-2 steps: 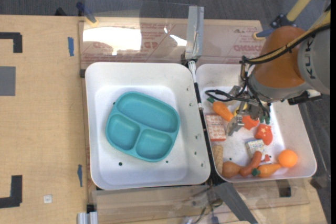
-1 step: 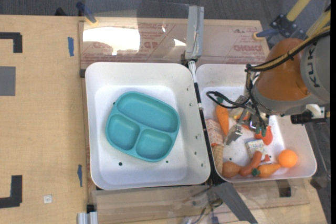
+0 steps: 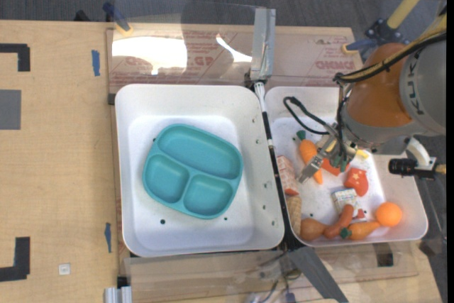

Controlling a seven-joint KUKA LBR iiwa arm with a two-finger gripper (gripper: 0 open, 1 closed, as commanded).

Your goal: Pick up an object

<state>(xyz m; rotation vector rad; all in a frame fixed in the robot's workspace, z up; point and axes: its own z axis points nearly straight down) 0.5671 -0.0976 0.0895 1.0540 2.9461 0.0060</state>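
Observation:
The right white bin (image 3: 418, 223) holds several toy foods. Among them are a small orange carrot piece (image 3: 306, 150), a red piece (image 3: 357, 182), an orange ball (image 3: 389, 213), a long carrot (image 3: 364, 229) and a brown rounded piece (image 3: 311, 227). My gripper (image 3: 323, 162) hangs low over the middle of this bin, just right of the small carrot piece and left of the red piece. A red-orange scrap (image 3: 331, 167) lies right under it. Nothing shows lifted from the bin.
The left white bin (image 3: 135, 110) bears a teal divided plate (image 3: 192, 169). A pink packet (image 3: 284, 168) and a tan cone-like piece (image 3: 293, 206) lie against the right bin's left wall. A black cable (image 3: 301, 112) loops over the bin's back.

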